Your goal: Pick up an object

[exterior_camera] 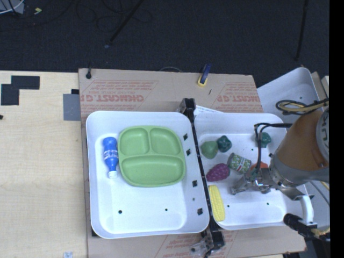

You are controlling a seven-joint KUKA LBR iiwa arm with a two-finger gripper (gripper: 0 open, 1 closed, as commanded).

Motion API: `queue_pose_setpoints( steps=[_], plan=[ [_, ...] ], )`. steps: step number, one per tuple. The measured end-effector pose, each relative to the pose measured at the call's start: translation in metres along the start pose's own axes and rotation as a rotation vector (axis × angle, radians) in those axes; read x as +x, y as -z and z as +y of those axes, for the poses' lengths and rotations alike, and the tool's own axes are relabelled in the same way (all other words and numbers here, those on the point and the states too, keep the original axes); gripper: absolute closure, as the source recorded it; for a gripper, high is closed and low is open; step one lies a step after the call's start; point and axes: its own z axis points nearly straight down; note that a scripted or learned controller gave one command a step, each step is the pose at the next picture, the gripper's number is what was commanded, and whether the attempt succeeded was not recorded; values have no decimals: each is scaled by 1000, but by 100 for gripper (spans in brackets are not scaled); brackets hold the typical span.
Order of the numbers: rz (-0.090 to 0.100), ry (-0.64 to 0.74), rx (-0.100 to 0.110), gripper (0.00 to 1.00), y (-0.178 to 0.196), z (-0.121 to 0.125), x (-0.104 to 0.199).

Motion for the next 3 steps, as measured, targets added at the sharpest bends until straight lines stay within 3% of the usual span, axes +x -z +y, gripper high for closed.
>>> queue_pose_setpoints(
  steps=[1, 3],
  plan=[
    [0, -6, -1, 100, 12, 0, -2],
    [-2, -2, -5, 100, 124, -6, -7]
  ],
)
